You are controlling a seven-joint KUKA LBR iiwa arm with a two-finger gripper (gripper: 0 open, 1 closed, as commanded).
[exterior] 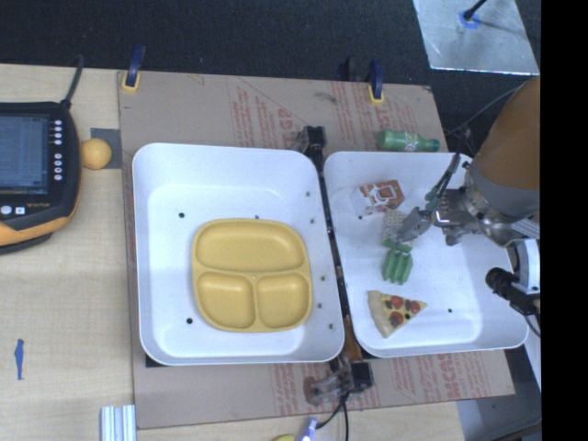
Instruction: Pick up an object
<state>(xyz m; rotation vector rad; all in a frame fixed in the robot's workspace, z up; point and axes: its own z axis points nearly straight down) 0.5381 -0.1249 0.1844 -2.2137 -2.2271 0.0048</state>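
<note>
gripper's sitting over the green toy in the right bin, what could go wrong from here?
1. The gripper sits at the top end of the green toy, not its middle; a grasp there may slip or tip it.
2. The small house-like toy lies close by, so it may get nudged or caught instead.
3. The pizza slice lies just below the green toy; a push could shove one into the other.

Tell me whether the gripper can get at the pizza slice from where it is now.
Probably yes. The pizza slice lies flat in the right bin, apart from the green toy, with bare floor around it. The gripper hangs over the same bin, just beyond the green toy, and nothing stands between them.
</note>
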